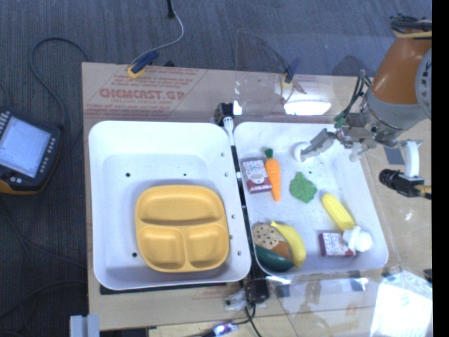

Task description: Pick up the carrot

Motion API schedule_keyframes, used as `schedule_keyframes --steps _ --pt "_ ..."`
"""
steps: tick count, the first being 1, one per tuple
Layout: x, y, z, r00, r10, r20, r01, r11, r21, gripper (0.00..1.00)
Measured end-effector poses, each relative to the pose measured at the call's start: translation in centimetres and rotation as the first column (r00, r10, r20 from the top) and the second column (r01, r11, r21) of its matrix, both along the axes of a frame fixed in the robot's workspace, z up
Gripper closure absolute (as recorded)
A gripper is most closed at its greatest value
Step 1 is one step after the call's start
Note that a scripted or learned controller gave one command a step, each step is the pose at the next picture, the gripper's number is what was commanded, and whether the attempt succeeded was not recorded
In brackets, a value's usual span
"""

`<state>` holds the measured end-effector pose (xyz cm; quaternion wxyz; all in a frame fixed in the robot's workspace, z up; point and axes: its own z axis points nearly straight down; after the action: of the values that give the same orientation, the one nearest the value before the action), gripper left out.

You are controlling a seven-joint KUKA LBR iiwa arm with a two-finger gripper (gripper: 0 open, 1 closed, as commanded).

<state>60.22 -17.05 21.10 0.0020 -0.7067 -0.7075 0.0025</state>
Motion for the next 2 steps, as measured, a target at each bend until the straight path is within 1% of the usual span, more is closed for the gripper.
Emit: schedule_keyframes --steps 1,2 --pt "1.41 6.77 -10.76 0.999 -0.034 0.021 0.034 0.999 -0.004 0.0" --pt "1.49 7.02 -9.9 0.999 -0.033 0.018 0.033 0.999 0.002 1.0"
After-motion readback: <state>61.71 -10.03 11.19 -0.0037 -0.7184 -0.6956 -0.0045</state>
